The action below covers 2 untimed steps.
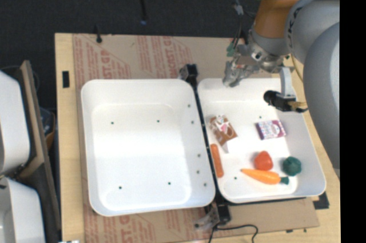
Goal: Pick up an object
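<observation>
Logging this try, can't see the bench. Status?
Gripper over right bin's far edge, nothing between fingers. Carrot, tomato, purple packet lie untouched. Path clear.

Cardboard sheet (143,56) under the bins: red printed lettering in repeated rows, along top strip and down left edge; upside down from this angle, too blurred to read. Small purple packet (270,129) in right bin: pale label patch, print illegible. No legible words or numbers.

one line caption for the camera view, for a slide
KUKA gripper poised over the right bin's far edge, with a toy carrot, tomato and purple packet below.
</observation>
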Each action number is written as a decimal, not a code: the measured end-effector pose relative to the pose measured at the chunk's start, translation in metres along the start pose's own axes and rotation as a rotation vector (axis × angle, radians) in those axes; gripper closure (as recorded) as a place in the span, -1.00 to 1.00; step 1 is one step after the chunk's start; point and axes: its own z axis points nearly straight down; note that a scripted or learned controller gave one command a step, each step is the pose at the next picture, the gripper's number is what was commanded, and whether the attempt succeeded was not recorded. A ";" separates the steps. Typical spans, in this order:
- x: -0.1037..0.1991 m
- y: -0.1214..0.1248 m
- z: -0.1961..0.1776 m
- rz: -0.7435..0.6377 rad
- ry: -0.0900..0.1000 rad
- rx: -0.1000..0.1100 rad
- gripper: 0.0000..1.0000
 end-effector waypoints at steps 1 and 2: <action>0.083 0.009 0.001 0.000 0.000 0.003 1.00; 0.011 -0.073 -0.028 0.011 -0.003 0.000 1.00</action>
